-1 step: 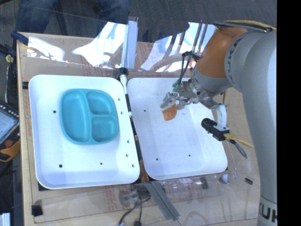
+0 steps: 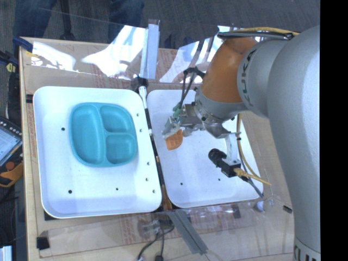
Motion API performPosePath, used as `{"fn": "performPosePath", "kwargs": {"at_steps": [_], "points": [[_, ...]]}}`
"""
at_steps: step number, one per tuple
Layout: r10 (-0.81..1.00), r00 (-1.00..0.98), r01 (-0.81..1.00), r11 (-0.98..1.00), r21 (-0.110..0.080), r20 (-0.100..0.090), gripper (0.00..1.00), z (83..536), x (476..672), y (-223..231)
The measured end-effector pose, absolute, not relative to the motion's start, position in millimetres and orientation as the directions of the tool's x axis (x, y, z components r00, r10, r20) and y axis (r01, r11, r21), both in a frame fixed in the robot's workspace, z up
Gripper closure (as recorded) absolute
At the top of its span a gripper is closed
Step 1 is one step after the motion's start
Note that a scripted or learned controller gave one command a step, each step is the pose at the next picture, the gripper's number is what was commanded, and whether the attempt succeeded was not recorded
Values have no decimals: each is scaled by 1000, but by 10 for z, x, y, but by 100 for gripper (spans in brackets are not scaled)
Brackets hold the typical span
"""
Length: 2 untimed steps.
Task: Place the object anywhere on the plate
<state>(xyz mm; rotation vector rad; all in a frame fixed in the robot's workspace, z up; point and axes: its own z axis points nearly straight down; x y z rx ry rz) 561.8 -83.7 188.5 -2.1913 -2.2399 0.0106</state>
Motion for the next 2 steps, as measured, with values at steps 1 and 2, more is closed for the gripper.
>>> {"fn": "performPosePath", "kwargs": {"at_steps": [1,2], "points": [[963,-268,963,268,-12,4,100,1879,5672,-261],[964,-267,964,267,-12,3,0,1880,5672,-265]]}}
